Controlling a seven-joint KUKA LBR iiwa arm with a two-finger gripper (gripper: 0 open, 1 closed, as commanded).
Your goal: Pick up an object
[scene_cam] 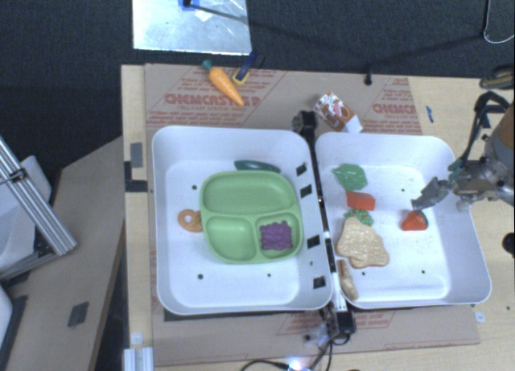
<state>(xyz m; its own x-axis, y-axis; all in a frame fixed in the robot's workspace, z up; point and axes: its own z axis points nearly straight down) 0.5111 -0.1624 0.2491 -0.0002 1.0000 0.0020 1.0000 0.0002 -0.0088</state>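
Left bin [173, 224]: green divided tray [249, 215] with purple grapes [277, 236]. Right bin [463, 277]: green leaf [350, 175], orange block [360, 200], sandwich [362, 245], red piece [415, 220]. End effector [426, 195] just above red piece; opening impossible to tell.

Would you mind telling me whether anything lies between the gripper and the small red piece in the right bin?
Nothing visible does. The gripper hangs just above and right of the red piece, with bare bin floor around it. The nearest other things, the orange block and the cracker, lie further left, out of the way.
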